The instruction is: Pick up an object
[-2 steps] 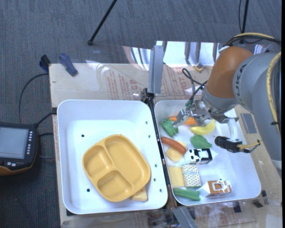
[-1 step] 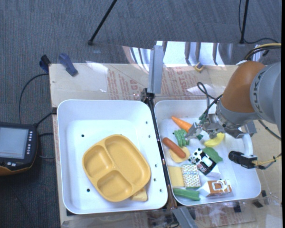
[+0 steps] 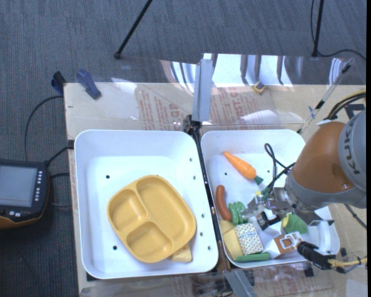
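The right bin (image 3: pixel 278 138) holds several toy foods: an orange carrot (image 3: pixel 242 165), a red sausage (image 3: pixel 221 201), a green leafy piece (image 3: pixel 237 212), a pale dotted cracker block (image 3: pixel 248 238) on a yellow piece (image 3: pixel 230 241), and a green bean (image 3: pixel 255 258) along the front wall. My gripper (image 3: pixel 267 214) hangs low over the middle of this bin, just right of the green leafy piece and above the cracker block. The orange wrist band (image 3: pixel 321 159) sits behind it and hides part of the bin's right side.
The left bin (image 3: pixel 99 147) holds a yellow three-compartment tray (image 3: pixel 151 218), with a yellow piece (image 3: pixel 184 255) peeking out under its front corner. A small framed brown tile (image 3: pixel 285 243) and a green piece (image 3: pixel 297 224) lie right of the gripper. A teach pendant (image 3: pixel 15 190) sits off the bench's left.
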`<state>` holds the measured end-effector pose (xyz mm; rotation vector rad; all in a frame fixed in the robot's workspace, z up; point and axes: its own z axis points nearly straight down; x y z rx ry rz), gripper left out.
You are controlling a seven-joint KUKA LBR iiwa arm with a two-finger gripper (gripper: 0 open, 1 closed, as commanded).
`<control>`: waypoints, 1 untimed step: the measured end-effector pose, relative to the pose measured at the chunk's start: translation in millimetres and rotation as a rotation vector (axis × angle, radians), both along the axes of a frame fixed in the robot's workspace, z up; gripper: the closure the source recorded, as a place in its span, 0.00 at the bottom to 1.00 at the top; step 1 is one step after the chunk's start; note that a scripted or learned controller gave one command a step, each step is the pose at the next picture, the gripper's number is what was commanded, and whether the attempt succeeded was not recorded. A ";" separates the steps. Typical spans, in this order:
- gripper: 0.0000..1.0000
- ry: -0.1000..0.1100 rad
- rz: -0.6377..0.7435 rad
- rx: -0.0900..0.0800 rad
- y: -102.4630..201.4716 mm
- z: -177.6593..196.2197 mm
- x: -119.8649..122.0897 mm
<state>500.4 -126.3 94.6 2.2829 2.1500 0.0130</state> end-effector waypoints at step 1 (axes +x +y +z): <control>1.00 0.002 -0.004 0.006 1.6 8.4 0.7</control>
